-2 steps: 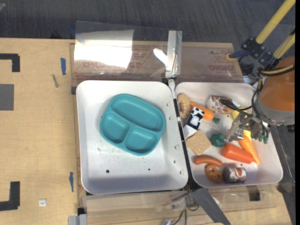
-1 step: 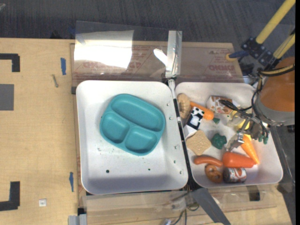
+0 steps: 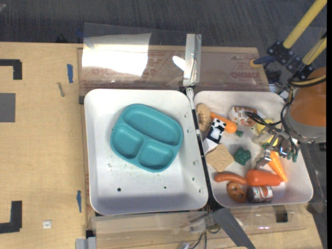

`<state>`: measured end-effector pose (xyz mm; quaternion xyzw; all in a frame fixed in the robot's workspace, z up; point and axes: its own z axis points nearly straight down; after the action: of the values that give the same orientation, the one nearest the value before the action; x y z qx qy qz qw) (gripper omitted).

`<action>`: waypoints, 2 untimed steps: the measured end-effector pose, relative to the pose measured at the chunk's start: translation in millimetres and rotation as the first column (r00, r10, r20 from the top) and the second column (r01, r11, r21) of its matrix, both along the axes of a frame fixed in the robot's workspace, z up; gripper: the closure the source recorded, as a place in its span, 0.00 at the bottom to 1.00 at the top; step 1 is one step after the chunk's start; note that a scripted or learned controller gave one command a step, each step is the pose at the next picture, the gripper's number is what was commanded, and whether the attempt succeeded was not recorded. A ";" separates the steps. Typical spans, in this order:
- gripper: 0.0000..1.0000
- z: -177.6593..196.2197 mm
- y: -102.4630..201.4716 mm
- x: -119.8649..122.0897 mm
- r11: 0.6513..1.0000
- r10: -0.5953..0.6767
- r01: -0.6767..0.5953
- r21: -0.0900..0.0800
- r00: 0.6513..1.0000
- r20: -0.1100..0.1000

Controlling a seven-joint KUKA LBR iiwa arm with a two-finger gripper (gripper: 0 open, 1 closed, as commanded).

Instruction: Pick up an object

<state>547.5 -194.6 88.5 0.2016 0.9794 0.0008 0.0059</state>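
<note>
**Gripper low over the cluttered right bin, grasp unconfirmed**

Gripper (image 3: 277, 145) sits low at the right side of the right bin (image 3: 306, 191), among wires and metal parts, close above a small orange carrot (image 3: 278, 166) and a yellowish item (image 3: 265, 131). Whether it is clenched or released cannot be told from this angle, and nothing is visibly gripped.

Candidates for picking all lie in that bin: a larger orange carrot (image 3: 264, 178) near the front, a small can (image 3: 259, 193) just beside it, a round reddish fruit (image 3: 236, 191), a red chili-like piece (image 3: 230, 177), a tan cracker-like square (image 3: 220, 157), a dark green lump (image 3: 242, 155), and a black-and-white carton (image 3: 215, 133) by the divider. The left bin (image 3: 98, 191) holds a teal divided plate (image 3: 147, 137).

The crowding looks like the main difficulty. A good attempt would probably settle on one item with free space on both sides, such as the green lump or the small carrot, come straight down over its narrow axis, and lift slowly so neighbours are not dragged. The can and large carrot touch, so closing on either risks a nudge rather than a hold.
</note>
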 end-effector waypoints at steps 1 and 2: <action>1.00 13.5 0.1 3.6 1.000 0.002 -0.002 -0.004 1.000 0.012; 1.00 144.3 78.5 32.8 0.990 0.141 -0.141 -0.002 0.990 0.004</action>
<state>580.4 -116.1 232.8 0.1317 0.9913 0.0009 0.0082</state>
